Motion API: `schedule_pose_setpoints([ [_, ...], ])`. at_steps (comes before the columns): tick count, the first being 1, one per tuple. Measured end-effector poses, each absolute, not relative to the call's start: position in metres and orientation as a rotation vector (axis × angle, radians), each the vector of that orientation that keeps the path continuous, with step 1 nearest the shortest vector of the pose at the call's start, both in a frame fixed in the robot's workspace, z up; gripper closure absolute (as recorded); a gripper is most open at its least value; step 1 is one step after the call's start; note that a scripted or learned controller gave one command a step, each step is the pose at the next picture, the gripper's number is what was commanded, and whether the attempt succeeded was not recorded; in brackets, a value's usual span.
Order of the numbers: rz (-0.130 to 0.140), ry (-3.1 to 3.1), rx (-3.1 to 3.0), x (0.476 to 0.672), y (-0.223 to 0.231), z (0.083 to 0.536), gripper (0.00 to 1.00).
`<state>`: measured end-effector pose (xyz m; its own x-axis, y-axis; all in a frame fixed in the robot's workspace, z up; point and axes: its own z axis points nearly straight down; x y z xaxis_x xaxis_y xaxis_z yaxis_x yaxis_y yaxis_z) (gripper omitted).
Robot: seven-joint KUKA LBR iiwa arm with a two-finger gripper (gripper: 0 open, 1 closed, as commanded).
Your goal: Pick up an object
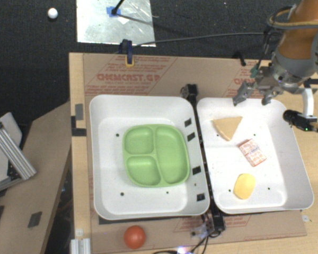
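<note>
Nearest, a red ball [134,236] lies outside the bins. Gripper [253,94] hovers spread wide and empty over the right bin [294,157] rim; descend squarely on the tan wedge [227,127] just below, closing across its narrow width.

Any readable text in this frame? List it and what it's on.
"CHEMCAST GP": red print on the brown board behind the left bin, faint, so this reading is a best guess.
More red print on the same board behind the right bin, near the gripper: too blurred to read.
Small pink-and-white packet in the right bin: printed pattern, too small to read.
</note>
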<state>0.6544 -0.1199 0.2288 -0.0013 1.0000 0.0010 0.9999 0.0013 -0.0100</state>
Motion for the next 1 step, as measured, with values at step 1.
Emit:
schedule_pose_setpoints([
  [1,-0.002,-2.226,-2.219,0.6569,-0.1196,0.2362,0.0],
])
